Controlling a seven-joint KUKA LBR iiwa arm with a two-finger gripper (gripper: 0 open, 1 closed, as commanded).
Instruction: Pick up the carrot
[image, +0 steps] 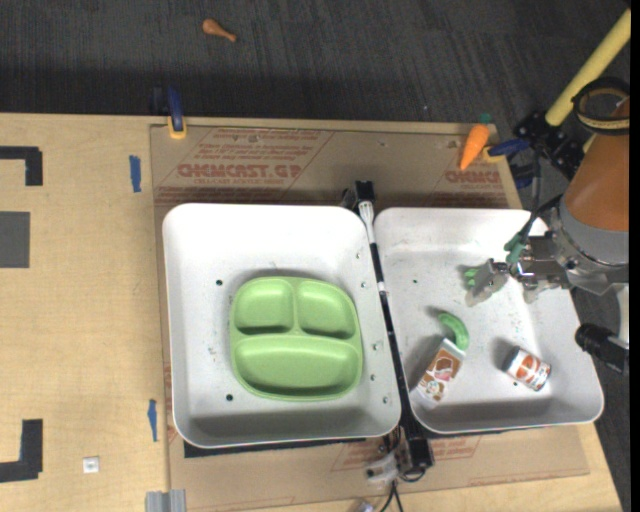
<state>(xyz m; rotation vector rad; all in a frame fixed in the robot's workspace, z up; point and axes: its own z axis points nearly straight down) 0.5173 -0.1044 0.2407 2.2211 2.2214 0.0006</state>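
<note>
Upper right, outside the bins, carrot (474, 146) looks light, stiff, smooth, best pinched mid-body; gripper (487, 281) jaw state unclear, over right bin (570, 405).

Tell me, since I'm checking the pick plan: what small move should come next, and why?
Probably carry the end effector up the view past the right white bin's far rim. The small orange carrot with a green top lies outside on the brown cardboard, while the end effector hovers over the bin's floor.
</note>
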